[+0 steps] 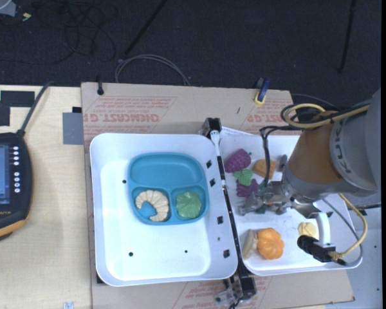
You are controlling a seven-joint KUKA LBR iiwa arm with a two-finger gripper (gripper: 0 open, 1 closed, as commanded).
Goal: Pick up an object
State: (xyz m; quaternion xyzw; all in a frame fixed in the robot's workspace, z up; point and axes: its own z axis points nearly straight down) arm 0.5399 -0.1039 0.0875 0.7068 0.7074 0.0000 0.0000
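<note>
Clearly, we see the gripper (260, 200) low in the right bin (280, 264), beside the purple grapes (238, 160) at its 11 o'clock. We cannot tell how it is set or whether it holds anything. The orange fruit (270, 243) lies at its 6 o'clock, apart. In the left bin (109, 237), the blue tray (164, 166) keeps a croissant (152, 204), probably so it does not slide.

Evenly lit from overhead, moderately bright across the two white bins (109, 172), with no strong glare. Soft, short shadows under the blue tray (164, 166) and beneath the arm (328, 153). Dark and underexposed across the black floor (180, 31) at top. Slightly soft overall, low resolution, mild grain. Blurred detail around the gripper (264, 198). Straight edges, no evident distortion.
</note>
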